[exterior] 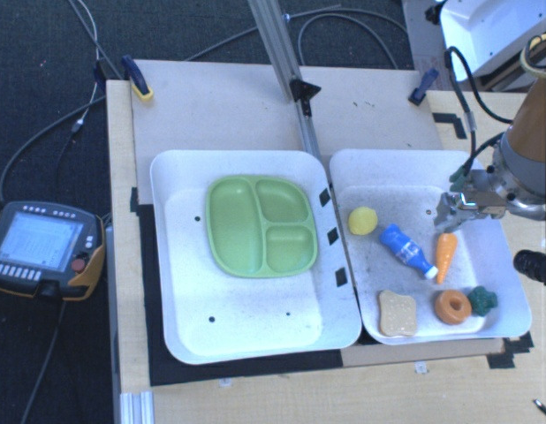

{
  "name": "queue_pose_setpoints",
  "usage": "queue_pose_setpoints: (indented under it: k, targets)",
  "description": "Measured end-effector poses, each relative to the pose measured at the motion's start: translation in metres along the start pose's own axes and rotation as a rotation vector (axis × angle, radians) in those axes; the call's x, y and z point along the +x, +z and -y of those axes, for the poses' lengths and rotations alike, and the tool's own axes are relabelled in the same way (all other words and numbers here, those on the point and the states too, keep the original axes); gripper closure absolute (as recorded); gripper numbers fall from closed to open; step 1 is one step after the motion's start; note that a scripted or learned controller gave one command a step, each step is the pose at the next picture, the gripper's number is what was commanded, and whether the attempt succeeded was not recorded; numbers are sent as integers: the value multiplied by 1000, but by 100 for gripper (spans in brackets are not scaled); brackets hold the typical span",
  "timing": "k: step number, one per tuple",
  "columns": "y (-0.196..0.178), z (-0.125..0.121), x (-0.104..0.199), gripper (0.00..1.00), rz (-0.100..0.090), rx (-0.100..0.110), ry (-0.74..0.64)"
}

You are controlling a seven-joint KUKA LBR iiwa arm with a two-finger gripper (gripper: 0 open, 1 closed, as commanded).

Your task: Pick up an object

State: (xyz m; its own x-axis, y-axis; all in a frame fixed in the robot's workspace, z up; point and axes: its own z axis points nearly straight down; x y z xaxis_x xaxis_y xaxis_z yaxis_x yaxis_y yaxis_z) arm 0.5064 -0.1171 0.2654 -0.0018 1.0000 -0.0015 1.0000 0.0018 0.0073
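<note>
While the fingers hang over the right bin, spread unclear, just above carrot, bottle beside it.

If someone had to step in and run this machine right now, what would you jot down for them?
Tool: hangs over the right bin, just above the top of the carrot; nothing is seen held in it.
Right bin holds: yellow ball, blue bottle, carrot, slice of bread, doughnut, and a small green piece beside the doughnut.
Left bin holds a green divided plate.
Done: nothing lifted.
Left: grasp one thing, likely the carrot, and lift it.
</note>
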Motion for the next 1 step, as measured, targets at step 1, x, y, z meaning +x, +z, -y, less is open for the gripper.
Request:
queue_pose_setpoints:
  k: [1]
  targets:
    - [-1,-17,49,100,-2,5,-4]
